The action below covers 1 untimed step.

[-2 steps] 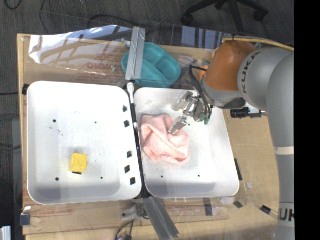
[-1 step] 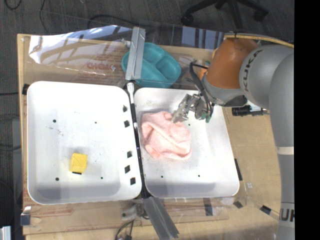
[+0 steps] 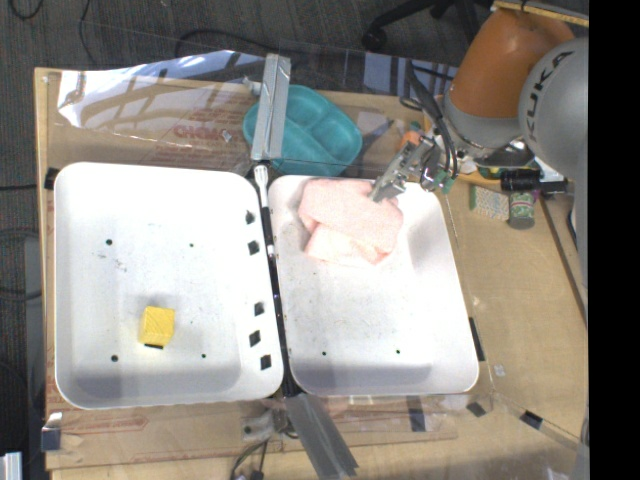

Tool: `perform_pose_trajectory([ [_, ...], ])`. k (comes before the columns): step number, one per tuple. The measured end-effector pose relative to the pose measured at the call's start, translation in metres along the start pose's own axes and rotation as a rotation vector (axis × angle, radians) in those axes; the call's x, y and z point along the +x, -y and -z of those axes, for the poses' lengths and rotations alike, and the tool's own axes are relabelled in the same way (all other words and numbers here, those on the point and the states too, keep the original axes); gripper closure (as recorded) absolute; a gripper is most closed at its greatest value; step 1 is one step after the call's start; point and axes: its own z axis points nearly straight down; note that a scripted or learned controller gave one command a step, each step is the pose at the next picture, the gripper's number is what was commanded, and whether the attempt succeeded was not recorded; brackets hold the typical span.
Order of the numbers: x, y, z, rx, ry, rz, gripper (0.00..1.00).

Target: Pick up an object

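A pale pink sponge-like block [image 3: 350, 222] lies in the far part of the right bin [image 3: 400, 358], with a second pink piece under its near edge. A small yellow block [image 3: 157, 326] rests in the near left part of the left bin [image 3: 100, 218]. My gripper [image 3: 388, 187] hangs at the pink block's far right corner, its fingers pointing down and left toward it. The fingertips look close to the block's edge, and nothing shows between them.
A teal plastic tray [image 3: 305, 133] sits behind the bins, next to a metal divider bar [image 3: 269, 108]. Clear plastic sheeting [image 3: 150, 98] covers the bench at the back left. Small items and cables [image 3: 505, 193] lie on the bench at the right.
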Motion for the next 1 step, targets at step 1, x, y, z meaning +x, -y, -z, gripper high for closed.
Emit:
perform_pose_trajectory([
  [1,-0.0002,-0.001,0.0095,0.0,0.001,0.005,1.0],
])
